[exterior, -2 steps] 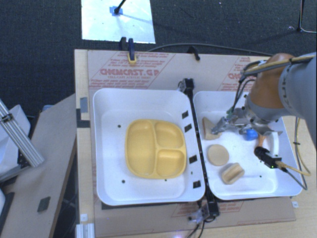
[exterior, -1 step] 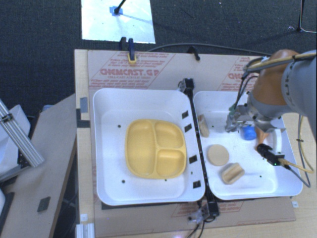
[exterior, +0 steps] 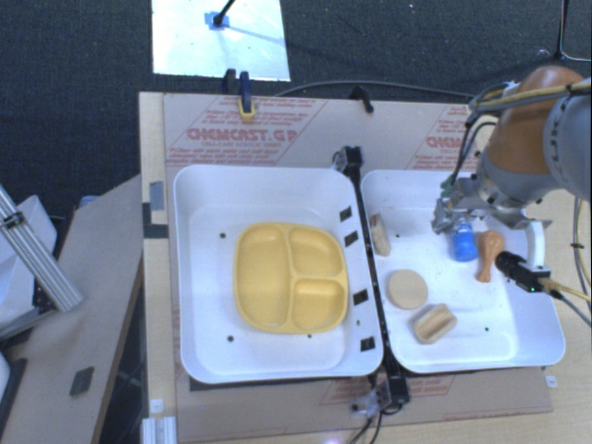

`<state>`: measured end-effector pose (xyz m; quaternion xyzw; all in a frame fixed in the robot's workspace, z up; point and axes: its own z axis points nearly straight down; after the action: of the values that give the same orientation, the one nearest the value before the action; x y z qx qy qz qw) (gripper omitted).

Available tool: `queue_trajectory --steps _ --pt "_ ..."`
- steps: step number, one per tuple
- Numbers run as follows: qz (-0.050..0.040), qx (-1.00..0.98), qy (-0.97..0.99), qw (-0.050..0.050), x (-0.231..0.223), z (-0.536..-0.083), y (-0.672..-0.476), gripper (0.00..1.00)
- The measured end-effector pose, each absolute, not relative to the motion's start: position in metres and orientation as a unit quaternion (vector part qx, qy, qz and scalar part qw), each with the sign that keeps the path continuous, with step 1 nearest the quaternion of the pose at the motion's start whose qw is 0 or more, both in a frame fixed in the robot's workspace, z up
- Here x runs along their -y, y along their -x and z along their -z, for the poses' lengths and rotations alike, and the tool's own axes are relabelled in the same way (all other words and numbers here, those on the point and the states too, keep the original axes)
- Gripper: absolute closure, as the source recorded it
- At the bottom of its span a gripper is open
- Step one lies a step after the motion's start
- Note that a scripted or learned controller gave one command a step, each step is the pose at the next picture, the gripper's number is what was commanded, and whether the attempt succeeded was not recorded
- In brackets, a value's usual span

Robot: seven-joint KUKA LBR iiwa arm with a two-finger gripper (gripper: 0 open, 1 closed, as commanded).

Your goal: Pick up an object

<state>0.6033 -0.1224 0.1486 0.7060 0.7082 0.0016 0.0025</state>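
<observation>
White glossy bins (exterior: pixel 199 248); jaws (exterior: pixel 453 218), grip unclear, over blue cylindrical object (exterior: pixel 463 245).

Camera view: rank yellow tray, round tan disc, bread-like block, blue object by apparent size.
1. yellow tray, by far the largest.
2-3. round tan disc and bread-like block: look alike, no ranking.
4. blue object, smallest, though the gripper may hide part of it.

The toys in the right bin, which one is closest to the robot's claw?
The blue toy, right below the gripper. It is the only blue one; the round cookie, the bread and the tan stick lie farther off.
</observation>
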Motion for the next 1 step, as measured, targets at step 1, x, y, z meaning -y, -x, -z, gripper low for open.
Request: queue_trajectory --steps 1 --pt "-0.0020 -0.708 -0.706 0.003 0.1287 -0.1982 -0.6122 1.00"
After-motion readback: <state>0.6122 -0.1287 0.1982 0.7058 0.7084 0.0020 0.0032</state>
